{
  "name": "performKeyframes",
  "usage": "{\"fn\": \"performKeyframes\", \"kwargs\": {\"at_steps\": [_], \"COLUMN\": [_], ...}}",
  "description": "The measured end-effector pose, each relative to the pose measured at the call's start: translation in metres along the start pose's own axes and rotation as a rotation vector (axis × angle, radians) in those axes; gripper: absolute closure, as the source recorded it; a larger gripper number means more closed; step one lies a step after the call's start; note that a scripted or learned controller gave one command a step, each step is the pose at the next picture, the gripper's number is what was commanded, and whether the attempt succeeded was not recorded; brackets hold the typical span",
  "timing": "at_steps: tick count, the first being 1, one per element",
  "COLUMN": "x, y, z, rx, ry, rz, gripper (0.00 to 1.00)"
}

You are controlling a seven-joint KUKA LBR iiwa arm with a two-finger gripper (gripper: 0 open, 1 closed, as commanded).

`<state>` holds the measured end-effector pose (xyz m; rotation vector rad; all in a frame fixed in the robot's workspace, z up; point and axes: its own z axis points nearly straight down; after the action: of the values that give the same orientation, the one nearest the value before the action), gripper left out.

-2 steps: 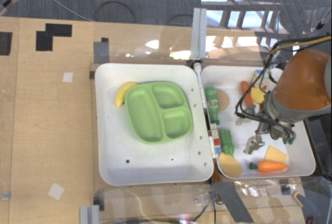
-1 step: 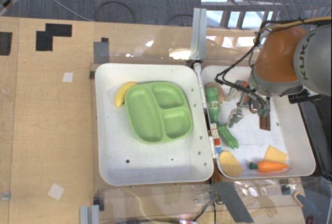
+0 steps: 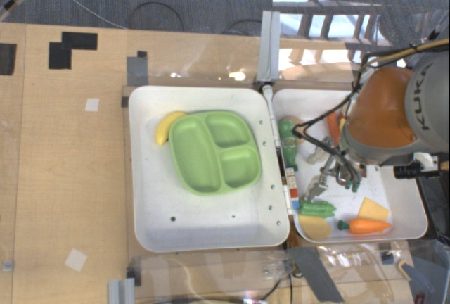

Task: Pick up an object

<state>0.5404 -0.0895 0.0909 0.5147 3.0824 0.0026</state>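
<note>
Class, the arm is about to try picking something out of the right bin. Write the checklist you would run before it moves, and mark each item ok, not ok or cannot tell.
1. Gripper is over the right bin, which holds things to pick: ok.
2. Gripper carries nothing already: cannot tell, its tip is small and cluttered with cables.
3. Targets lie in open view: ok. The carrot, cheese wedge and green vegetable lie near the front wall.
4. Room around a target: not ok for the green vegetable, which touches a tan piece.
5. Left bin is out of the path: ok; the green tray and banana lie there.
</note>
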Motion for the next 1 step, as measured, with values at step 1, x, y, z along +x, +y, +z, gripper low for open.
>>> {"fn": "performKeyframes", "kwargs": {"at_steps": [1], "x": [-0.0932], "y": [0.0223], "z": [0.0041], "rx": [0.001], "ry": [0.006], "rz": [0.059], "gripper": [0.0]}}
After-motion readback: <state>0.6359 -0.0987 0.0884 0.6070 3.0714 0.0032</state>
